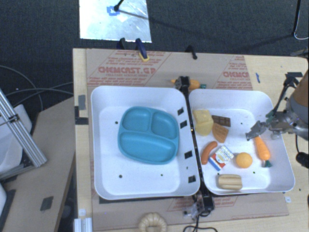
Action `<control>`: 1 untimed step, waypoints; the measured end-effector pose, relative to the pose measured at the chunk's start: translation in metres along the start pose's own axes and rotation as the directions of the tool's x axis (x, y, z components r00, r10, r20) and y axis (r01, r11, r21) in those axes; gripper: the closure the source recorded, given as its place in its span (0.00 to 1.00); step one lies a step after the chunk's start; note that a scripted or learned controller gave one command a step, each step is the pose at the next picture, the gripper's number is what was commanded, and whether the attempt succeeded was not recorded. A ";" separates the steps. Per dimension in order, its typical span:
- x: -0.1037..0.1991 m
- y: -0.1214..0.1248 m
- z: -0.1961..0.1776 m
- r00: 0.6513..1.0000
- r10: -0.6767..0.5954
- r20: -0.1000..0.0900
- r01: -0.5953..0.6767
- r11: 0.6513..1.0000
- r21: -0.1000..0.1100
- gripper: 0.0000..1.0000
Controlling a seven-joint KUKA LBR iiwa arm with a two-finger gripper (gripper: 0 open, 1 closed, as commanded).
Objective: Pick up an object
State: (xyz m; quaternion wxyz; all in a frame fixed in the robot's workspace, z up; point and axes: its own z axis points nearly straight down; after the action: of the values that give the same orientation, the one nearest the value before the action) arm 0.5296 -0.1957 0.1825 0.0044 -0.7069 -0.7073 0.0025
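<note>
Arm (301, 105) cut off at right edge (hand's grip unclear).

Bench top (159, 64) surfaced in brown printed board, lettering legible along the far strip. Dark blue-grey carpet (38, 28) observed beyond and to the left. Reflective square sheet (115, 13) found lying on the carpet behind the bench, blue mark near its centre. Black cables (29, 88) trailed across the floor at left. Aluminium framing (19, 134) noted at the left edge. Lit evenly, without hard shadows.
</note>
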 end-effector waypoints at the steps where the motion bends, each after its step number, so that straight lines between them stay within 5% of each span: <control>1: 0.000 0.003 -0.006 1.000 -0.003 0.003 0.003 1.000 -0.011 0.00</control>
State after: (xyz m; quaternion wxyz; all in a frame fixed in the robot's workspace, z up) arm 0.5327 -0.1956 0.1881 -0.0004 -0.7059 -0.7084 -0.0003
